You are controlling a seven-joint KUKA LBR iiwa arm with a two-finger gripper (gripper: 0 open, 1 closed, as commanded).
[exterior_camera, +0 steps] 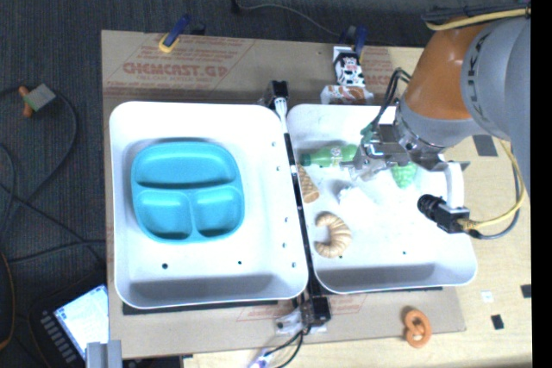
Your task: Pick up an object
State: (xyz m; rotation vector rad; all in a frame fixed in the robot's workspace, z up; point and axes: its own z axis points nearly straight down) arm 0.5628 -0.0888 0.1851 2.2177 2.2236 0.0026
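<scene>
My gripper [369, 166] hangs low over the middle of the right bin [405, 267], just right of a green bottle [329, 156] lying on its side. A small green object [404, 176] sits right beside the gripper on its right. A tan croissant-like toy [333, 234] lies near the bin's front left. A small brown item [304, 184] rests against the bin's left wall. The fingers are blurred against the white floor.
The left bin [164, 271] holds a blue divided tray [185, 189]. An orange ring [417, 326] lies on the bench in front of the right bin. A small printed box [347, 77] stands behind it. A black cable connector [438, 212] hangs off the arm.
</scene>
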